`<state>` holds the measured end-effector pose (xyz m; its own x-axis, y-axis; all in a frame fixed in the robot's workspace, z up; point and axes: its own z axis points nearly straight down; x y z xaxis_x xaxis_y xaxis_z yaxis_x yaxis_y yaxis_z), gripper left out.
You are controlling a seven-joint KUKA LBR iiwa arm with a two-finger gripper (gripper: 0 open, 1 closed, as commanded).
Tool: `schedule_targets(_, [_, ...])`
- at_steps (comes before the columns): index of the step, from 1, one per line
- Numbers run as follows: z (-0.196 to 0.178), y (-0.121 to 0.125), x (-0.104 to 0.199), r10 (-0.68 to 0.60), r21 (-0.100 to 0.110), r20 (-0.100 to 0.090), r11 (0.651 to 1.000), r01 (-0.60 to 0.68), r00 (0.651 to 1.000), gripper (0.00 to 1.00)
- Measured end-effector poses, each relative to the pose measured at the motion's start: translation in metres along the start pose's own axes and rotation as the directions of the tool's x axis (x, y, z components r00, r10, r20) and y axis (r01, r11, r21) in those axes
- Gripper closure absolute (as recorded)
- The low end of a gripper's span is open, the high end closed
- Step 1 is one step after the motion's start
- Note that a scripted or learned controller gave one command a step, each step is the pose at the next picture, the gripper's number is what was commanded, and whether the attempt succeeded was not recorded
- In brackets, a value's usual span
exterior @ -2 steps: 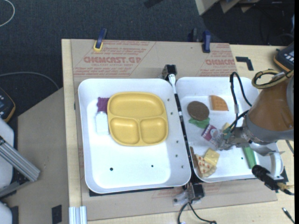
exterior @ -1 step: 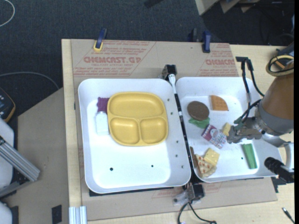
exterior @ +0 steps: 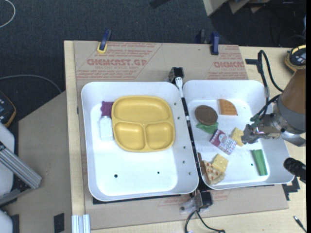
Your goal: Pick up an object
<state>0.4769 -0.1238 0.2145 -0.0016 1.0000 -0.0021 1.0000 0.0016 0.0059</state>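
Yellow block (exterior: 236, 136), a small pale piece, lies in the right bin (exterior: 243, 87), below and to the view's right of the brown disc (exterior: 206, 114). The gripper (exterior: 249, 134) sits low just beside that block, on the side away from the disc, so close that from here I cannot tell whether they touch. I cannot tell whether the gripper is open or closed either, since its dark tip blurs into the block's edge. Nothing visibly hangs from it.

The grey arm (exterior: 294, 106) comes in further out from the disc on that same side, its brownish-orange band above the wrist.

A tan toast-like piece (exterior: 227, 107) lies just to the disc's right and a little higher. A bit of green (exterior: 207, 127) pokes out right under the disc, touching it. A red and white packet (exterior: 222, 142) lies tilted below the disc, near the yellow block. A flat pizza-like piece (exterior: 216, 168) rests well below the disc, by the bin's near wall. A long green stick (exterior: 259, 161) lies below and far to the disc's right.

Left of the disc, across the two bin walls, the left bin (exterior: 131, 183) holds a yellow divided tray (exterior: 143, 123). Beyond the tray from the disc are a purple item (exterior: 106, 108) and a white one (exterior: 105, 128), both against the tray's far edge.
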Motion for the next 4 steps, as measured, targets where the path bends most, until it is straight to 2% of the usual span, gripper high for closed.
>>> schedule_targets(1, [-0.011, 0.001, 0.0, 0.0, 0.002, 0.0, 1.0, 0.0, 1.0, 1.0])
schedule_targets(2, [-0.021, 0.039, 0.037, -0.003, 0.001, -0.001, 1.0, 0.003, 1.0, 1.0])
schedule_targets(3, [-0.009, 0.078, 0.069, -0.003, 0.002, -0.002, 1.0, 0.003, 1.0, 1.0])
schedule_targets(4, [-0.002, 0.106, 0.112, -0.003, 0.002, -0.002, 1.0, 0.003, 1.0, 1.0])
